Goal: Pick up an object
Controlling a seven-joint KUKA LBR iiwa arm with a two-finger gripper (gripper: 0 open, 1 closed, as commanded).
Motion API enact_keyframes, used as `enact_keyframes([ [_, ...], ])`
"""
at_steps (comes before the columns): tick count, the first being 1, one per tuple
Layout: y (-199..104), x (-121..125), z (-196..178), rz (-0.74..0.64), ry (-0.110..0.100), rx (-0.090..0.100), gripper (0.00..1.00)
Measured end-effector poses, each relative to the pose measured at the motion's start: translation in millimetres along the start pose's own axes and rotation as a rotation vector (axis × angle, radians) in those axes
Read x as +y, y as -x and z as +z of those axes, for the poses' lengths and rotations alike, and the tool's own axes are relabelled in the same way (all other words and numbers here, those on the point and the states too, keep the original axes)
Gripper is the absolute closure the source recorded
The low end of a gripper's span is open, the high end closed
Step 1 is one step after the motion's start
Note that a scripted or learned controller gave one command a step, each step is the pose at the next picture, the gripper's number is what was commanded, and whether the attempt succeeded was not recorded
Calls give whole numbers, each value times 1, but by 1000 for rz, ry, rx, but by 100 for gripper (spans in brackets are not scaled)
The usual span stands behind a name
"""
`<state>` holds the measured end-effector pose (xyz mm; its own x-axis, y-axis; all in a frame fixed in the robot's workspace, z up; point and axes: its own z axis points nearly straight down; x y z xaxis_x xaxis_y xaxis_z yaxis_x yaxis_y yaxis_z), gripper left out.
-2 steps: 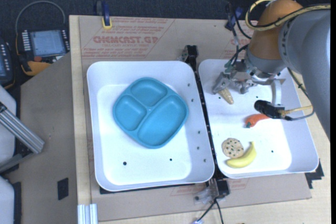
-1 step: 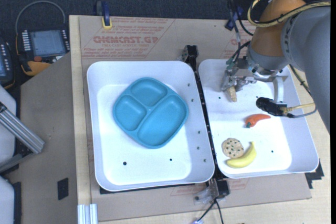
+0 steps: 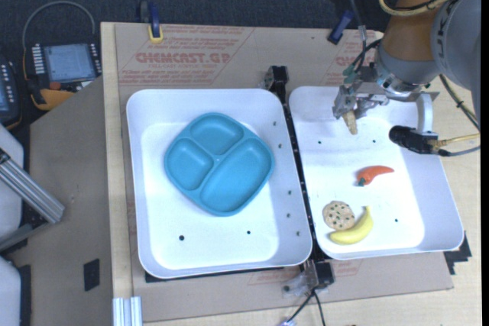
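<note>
You have two white bins on the bench, side by side. The left bin [image 3: 153,240] carries one thing: a blue divided plate [image 3: 219,163] with three compartments, lying flat near the bin's middle.

The right bin [image 3: 428,237] carries three small things, all in its lower half. One red chili pepper [image 3: 374,174] lies near the bin's middle, tilted, its green stem end toward 8 o'clock. One chocolate-chip cookie [image 3: 338,214] lies at about 7 o'clock from the pepper, well apart from it. One banana [image 3: 354,228] curves just beside the cookie at its 4 o'clock side, close enough that the two look to be touching.

Your gripper [image 3: 351,121] hangs over the upper part of the right bin, at about 11 o'clock from the pepper and well apart from all three items. Its tips point down toward bare bin floor, and nothing is visible between them. Whether they are apart or together you cannot tell from this slant. The arm's orange band [image 3: 424,0] sits at 1 o'clock from the gripper, near the picture's top right.
</note>
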<state>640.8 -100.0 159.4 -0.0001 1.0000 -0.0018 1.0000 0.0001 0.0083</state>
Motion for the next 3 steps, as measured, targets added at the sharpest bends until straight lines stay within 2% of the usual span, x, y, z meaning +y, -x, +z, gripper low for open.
enact_keyframes([
  [2, -5, 1, -91, -2, 0, 0, 100],
  [3, -58, -21, -78, -5, -13, 4, 100],
])
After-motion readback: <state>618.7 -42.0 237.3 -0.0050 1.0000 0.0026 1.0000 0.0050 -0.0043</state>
